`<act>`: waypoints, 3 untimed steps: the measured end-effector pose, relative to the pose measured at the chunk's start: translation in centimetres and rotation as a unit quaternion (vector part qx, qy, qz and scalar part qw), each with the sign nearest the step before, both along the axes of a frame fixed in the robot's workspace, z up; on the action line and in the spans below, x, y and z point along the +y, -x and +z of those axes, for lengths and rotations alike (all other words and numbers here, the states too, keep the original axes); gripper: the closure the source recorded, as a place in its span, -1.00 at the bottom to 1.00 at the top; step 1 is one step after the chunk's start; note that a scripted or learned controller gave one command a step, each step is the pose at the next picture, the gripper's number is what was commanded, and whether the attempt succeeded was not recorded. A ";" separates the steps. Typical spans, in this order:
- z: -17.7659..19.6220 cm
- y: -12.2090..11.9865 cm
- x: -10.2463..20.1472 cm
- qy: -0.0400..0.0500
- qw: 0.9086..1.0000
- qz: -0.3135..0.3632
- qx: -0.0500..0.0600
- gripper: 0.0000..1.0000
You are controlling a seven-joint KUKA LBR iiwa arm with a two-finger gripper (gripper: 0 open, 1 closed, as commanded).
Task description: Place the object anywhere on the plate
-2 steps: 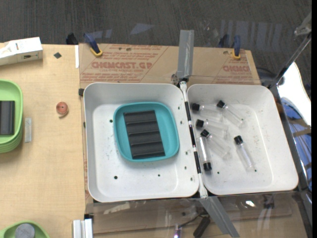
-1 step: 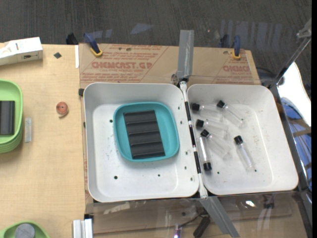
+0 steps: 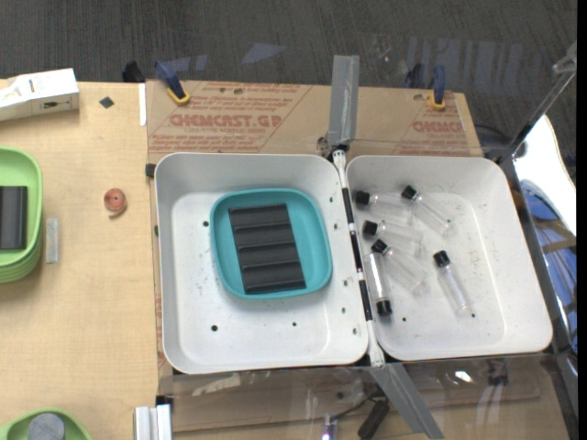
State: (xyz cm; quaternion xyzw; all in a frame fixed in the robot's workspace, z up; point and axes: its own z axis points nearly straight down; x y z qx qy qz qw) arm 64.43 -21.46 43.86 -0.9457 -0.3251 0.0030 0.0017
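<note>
Several clear plastic vials with black caps (image 3: 415,246) lie scattered in the right white bin (image 3: 514,324); the teal square plate with a black ribbed insert (image 3: 271,243) sits in the left white bin (image 3: 188,328). The claw's state cannot be told. An isolated vial is best gripped across its middle.

Two shallow white bins are set side by side on the desk (image 3: 83,337). In the left bin (image 3: 183,319) a teal square plate (image 3: 316,246) is placed near the middle, with a dark ridged block (image 3: 266,247) laid on it. In the right bin (image 3: 495,319) several clear plastic vials with black caps (image 3: 449,278) are scattered, mostly toward its left side and middle.
</note>
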 end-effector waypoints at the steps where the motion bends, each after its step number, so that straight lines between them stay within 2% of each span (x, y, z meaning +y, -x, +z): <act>1: 0.2 -0.7 0.0 0.001 0.998 0.067 -0.002 -1.00; 3: 0.1 -1.1 -0.2 0.000 1.000 0.029 -0.002 -1.00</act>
